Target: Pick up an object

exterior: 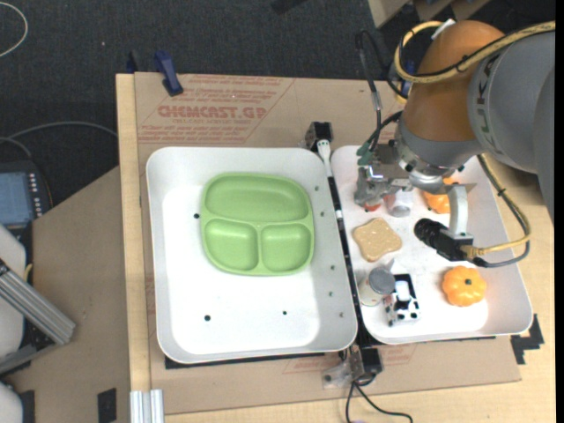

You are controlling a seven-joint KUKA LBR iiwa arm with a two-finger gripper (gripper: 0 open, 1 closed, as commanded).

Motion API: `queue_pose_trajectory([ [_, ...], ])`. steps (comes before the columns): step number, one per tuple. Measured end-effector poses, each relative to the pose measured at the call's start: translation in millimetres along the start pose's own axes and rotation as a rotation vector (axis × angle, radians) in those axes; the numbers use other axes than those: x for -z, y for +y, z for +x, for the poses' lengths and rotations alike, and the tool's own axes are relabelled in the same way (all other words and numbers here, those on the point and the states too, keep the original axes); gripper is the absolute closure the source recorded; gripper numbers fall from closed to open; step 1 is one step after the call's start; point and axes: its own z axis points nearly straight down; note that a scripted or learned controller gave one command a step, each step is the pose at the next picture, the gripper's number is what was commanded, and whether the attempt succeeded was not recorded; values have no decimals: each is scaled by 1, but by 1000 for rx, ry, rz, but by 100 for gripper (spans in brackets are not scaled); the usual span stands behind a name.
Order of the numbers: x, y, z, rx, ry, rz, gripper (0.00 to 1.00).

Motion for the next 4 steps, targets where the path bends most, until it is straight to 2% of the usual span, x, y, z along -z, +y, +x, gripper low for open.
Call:
queue_pose_trajectory([
  [1, 80, -83, 39, -2, 0, 1, 100],
  [2, 189, -106, 4, -8, -4, -13, 100],
  [3, 129, -106, 12, -7, -3, 7, 100],
  [4, 125, -106, 61, -2, -2, 5, 100],
])
